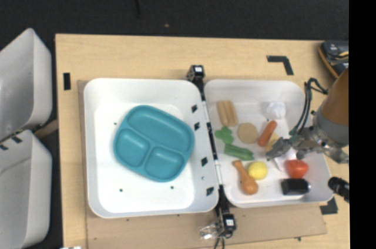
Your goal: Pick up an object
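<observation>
Gripper [281, 149] low over the right bin [252, 89], beside the orange carrot [267, 133] and above the red tomato [297, 168]; whether spread or pressed together, cannot tell. In the left bin [100, 183], 1 teal divided plate [154, 142].

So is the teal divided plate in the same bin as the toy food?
No, the teal divided plate lies alone in the left bin; the toy food is in the right bin.

Even overhead light, soft focus.
Glossy shallow white plastic bins [94, 124] nearly blow out; dark floor swallows detail.
</observation>
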`<act>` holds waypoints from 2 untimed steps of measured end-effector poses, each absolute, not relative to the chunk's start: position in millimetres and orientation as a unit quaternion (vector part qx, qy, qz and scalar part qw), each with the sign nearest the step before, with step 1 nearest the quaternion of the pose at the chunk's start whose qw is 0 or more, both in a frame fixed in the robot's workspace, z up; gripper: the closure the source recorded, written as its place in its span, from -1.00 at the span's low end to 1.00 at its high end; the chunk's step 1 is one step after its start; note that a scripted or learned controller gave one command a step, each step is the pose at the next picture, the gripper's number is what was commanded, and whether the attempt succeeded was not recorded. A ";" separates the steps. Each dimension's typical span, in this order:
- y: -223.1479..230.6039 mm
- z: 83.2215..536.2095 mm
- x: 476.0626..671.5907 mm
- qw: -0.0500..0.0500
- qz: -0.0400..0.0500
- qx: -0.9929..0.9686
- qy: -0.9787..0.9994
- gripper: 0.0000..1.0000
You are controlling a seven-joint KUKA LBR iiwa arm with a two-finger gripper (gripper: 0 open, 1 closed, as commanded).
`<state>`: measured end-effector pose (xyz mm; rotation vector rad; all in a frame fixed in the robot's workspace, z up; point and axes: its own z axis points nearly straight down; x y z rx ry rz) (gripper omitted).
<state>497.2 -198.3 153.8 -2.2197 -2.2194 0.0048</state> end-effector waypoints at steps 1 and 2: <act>-199.1 101.0 496.8 0.001 0.001 -0.707 -0.707 -1.00; -200.8 114.3 498.1 -0.002 -0.001 -0.710 -0.705 1.00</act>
